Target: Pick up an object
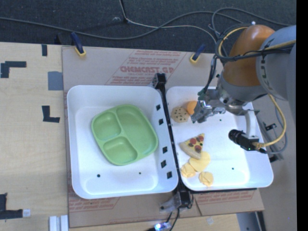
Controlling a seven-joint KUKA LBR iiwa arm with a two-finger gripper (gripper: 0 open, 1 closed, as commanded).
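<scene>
Bench [29, 129], cardboard sheet [139, 66], 2 white bins [77, 100]

Grey arm [276, 57] with orange band, yellow and black cables.

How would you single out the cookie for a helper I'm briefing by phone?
Look in the right bin, at its far left corner beside the divider. The cookie lies there, just left of an orange piece. It is the one round tan disc with dark specks; the pizza slice is triangular.
</scene>
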